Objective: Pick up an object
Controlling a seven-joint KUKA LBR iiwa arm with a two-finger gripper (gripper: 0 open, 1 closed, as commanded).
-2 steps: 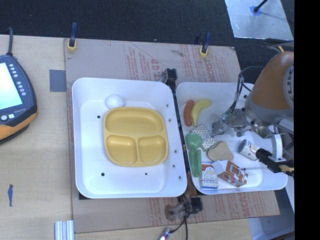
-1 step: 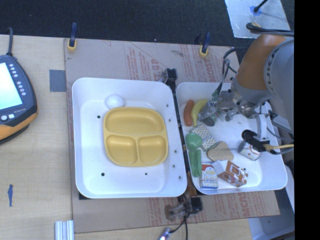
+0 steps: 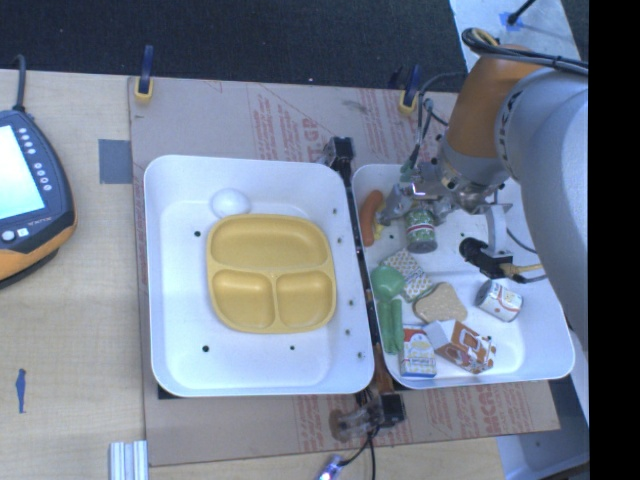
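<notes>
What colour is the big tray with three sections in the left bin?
The divided tray is yellow, seen best in the camera view looking down on the bench.

Worktop (image 3: 70, 368): pale wood-grain surface.
Cardboard sheet (image 3: 250, 118): brown, printed red, lying on the worktop.
Clamps (image 3: 145, 78): blue and yellow, at the sheet's far edge.
Floor (image 3: 250, 13): dark, beyond the worktop.
Pendant (image 3: 25, 193): orange-edged, at left.
</notes>
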